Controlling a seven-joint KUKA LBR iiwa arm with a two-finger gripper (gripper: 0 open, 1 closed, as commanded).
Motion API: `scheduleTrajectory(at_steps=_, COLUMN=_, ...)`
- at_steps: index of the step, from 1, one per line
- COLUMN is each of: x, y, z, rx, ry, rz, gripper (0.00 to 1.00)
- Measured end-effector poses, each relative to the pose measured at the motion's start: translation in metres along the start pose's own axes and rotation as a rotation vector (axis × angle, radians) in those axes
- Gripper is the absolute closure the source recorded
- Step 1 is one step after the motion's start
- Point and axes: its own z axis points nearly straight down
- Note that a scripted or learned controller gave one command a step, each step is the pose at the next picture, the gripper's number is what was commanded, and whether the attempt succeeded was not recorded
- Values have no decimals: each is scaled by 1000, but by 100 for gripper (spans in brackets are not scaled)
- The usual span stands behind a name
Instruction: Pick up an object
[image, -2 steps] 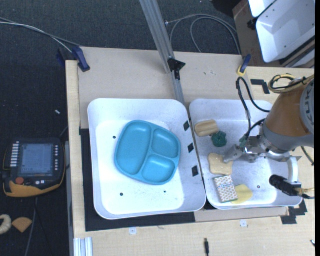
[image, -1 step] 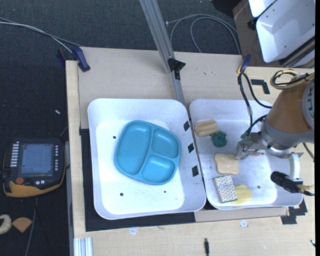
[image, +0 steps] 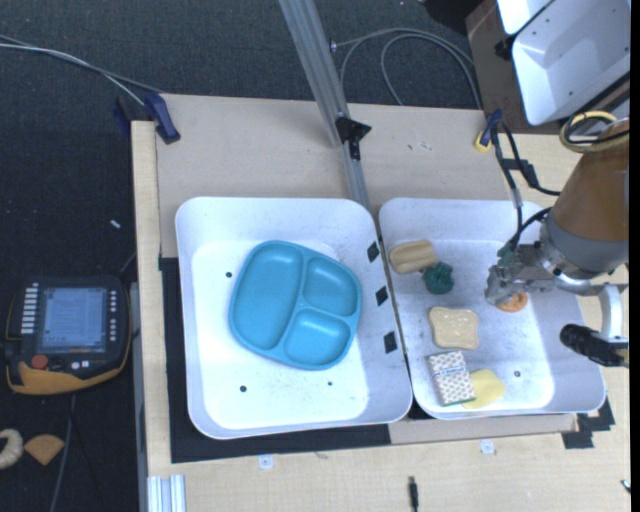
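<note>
Orange item (image: 514, 301) sits in the right bin (image: 570, 395), far-right part, w/ the gripper (image: 506, 284) down right on top of it, prob. lined up for a grab; can't tell if it's clenched or released. Just left: green piece (image: 437, 277), tan roll (image: 411, 256), bread slice (image: 454, 326). Nearer: patterned box (image: 451, 377) touching yellow lump (image: 486, 387). Left bin (image: 210, 400) holds blue divided tray (image: 294, 303).

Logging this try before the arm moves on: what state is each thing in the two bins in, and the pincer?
Tray: upright, flat in the left bin, nothing in its compartments.
Bun: lying by the right bin's left wall.
Broccoli: loose, beside the bun.
Toast: lying flat.
Box: flat, touching the lemon.
Pincer: down over an orange piece; grip unclear.
</note>
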Motion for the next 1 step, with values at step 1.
scheduleTrajectory(at_steps=1, x=-6, y=4, z=-62, rx=-2, ry=0, rz=0, gripper=100)
